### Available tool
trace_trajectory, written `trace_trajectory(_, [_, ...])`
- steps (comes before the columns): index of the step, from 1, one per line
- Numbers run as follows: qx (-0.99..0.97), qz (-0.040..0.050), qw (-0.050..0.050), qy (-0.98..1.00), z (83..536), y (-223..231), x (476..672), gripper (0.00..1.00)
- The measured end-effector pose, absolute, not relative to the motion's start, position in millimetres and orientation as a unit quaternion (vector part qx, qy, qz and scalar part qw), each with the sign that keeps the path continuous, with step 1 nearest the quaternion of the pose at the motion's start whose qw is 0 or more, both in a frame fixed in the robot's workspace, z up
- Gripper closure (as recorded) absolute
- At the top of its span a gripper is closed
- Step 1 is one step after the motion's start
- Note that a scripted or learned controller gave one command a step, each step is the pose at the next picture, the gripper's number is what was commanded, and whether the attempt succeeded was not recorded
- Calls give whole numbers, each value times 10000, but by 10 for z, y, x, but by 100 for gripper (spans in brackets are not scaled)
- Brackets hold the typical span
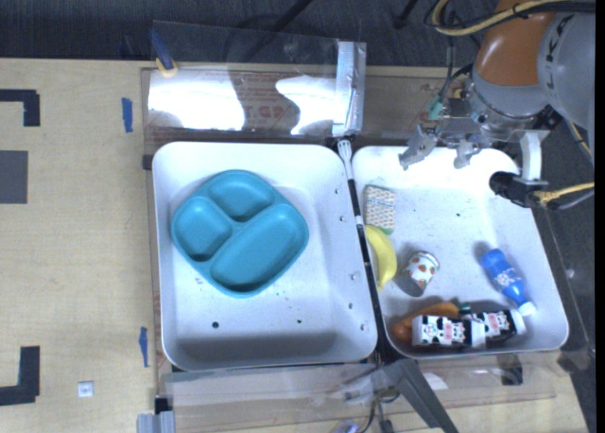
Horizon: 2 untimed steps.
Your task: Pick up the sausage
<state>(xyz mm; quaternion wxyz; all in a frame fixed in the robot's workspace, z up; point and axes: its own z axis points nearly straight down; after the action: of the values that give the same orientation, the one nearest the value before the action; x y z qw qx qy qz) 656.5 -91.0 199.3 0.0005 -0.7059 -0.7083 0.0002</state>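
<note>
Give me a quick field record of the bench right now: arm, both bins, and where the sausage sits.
gripper: over the far edge of the right bin, nothing between its jaws, which look spread
left bin: holds a blue divided plate
right bin contents: banana, blue bottle, small cup, patterned packet, cow-print item
sausage: orange-brown end at the near edge, beside the cow-print item
contact: none yet

no legible text, cow-patterned bottle [463, 329] label perhaps printed, too small to read
</note>
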Motion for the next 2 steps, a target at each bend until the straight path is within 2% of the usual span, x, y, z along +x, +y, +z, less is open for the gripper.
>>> trace_trajectory(1, [-5536, 2, 11, -8328, 1849, 30, 6027, 0])
trace_trajectory(2, [-6744, -1, -9, -7383, 4352, 86, 5636, 0])
